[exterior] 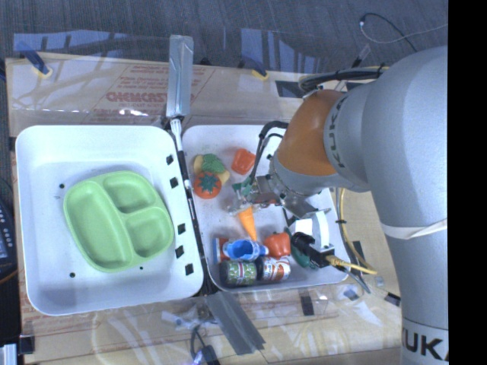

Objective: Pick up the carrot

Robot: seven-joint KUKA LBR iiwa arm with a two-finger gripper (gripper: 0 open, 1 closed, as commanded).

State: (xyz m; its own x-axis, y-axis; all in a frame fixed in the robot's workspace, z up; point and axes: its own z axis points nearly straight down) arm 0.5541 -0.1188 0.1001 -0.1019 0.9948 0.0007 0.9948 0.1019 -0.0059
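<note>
From the overhead camera: the gripper point(255, 192) hangs low over the right-hand bin point(228, 139), just above the carrot point(247, 220), which lies loose in the bin's middle. I cannot tell how the jaws stand. This looks like the approach step; next, settle straight down around the carrot, then close.

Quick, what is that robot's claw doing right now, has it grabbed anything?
Gripper: low in the right white bin, just above the small orange carrot. Whether it is open, closed or gripping the carrot cannot be told.
</note>
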